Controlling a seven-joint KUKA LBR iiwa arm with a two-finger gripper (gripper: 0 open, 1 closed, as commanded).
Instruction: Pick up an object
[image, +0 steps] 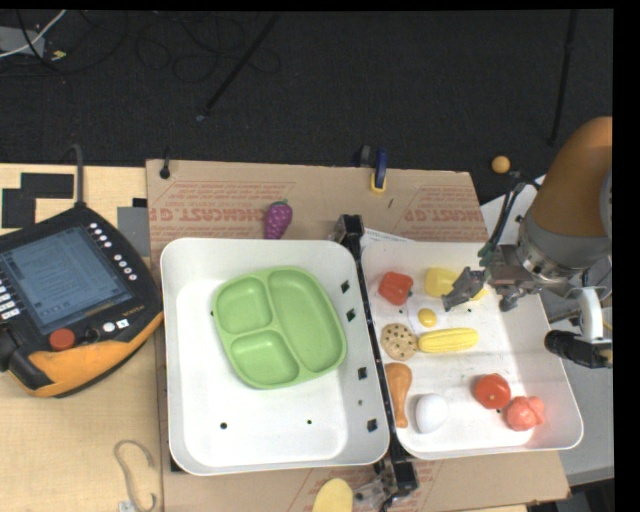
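front edge: a yellow object (333, 494) is being seen just outside the bins, on the cardboard.
right bin (560, 425), near end: white egg (431, 412), brown drumstick-like piece (399, 384), red tomato (491, 390) & a red-pink piece (525, 411) are being kept here, apart from each other.
right bin, mid: corn cob (447, 341) is lying across, w/ a cookie (398, 341) just beside its left end; small yellow ball (427, 318) is sitting just above it.
right bin, far end: red pepper-like piece (395, 288) & yellow block (441, 281) are lying near each other.
gripper (466, 290): is being held low over the yellow block's right side; jaw state can't be told, nothing is being seen betw. the fingers.
left bin (190, 400): a green 3-compartment plate (279, 326) is being held in it.
pendant (70, 295): is lying left of the bins; screen text too small to be read.
cardboard (230, 205): red print is being shown upside down, not clearly readable; a purple object (278, 219) is resting on it behind the left bin.
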